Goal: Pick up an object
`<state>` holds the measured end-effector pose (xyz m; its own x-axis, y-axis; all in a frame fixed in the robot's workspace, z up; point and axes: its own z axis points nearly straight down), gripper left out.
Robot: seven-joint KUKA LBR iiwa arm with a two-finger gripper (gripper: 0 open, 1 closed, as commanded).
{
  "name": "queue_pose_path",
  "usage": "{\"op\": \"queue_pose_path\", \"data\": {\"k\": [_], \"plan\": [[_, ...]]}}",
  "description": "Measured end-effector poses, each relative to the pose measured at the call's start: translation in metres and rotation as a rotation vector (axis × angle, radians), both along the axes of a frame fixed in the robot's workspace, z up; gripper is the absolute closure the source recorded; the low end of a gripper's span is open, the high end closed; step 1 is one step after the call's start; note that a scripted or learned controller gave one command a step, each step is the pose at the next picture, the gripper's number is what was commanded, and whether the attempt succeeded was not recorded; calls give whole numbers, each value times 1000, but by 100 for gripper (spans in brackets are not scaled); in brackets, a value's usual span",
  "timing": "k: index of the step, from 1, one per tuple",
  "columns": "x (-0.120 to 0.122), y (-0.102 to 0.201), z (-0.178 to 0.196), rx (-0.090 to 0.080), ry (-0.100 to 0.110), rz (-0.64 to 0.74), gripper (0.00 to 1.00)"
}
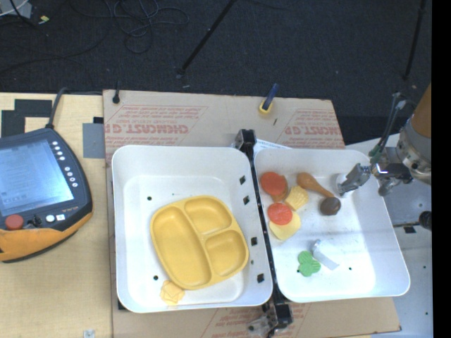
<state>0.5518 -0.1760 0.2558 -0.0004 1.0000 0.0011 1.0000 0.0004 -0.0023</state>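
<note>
The arm [416, 136] is cut off at the view's 3 o'clock edge. Its gripper [350, 180] hangs over the right bin [384, 259] at that bin's 1 o'clock; I cannot tell how it is set, and nothing shows in it. A brown ball [330, 205] lies near, at its 7 o'clock.

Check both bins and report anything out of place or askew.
One small yellow piece lies on the left bin's floor, by the near corner of the yellow divided tray, apart from the other toy food in the right bin. The tray sits turned at an angle to the bin walls. Nothing looks spilled or damaged.
</note>
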Motion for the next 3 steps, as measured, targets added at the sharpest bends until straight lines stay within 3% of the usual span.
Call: {"op": "queue_pose_path", "data": {"k": [1, 2, 3], "plan": [[-42, 119, 40, 3, -1, 10, 0], [-41, 113, 47, 1, 3, -1, 100], [-77, 222, 120, 2, -7, 10, 100]]}}
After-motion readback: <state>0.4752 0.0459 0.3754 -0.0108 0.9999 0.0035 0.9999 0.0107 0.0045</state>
